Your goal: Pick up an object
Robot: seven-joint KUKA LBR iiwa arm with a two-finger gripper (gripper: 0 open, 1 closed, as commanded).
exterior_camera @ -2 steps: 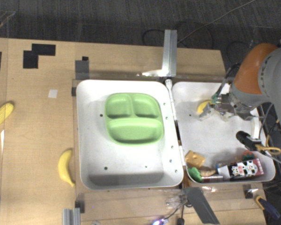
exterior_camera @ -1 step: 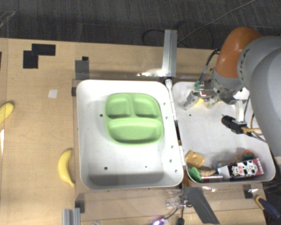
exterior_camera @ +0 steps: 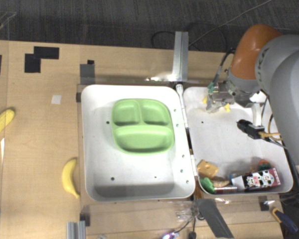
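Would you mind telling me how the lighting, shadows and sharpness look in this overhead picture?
In the camera view, light is even and soft; the left bin carries a grey shadow along its near wall, below the green divided plate. The right bin looks bright, almost washed out. The gripper is small and blurry, and the objects in the right bin's near corner are too soft to read.

Tray [exterior_camera: 141, 125] in left bin [exterior_camera: 92, 143], gripper [exterior_camera: 218, 99] over far end of right bin [exterior_camera: 224, 148], clutter [exterior_camera: 239, 178] along its near wall, banana [exterior_camera: 70, 177] and corn [exterior_camera: 1, 123] on bench [exterior_camera: 35, 153] left of bins
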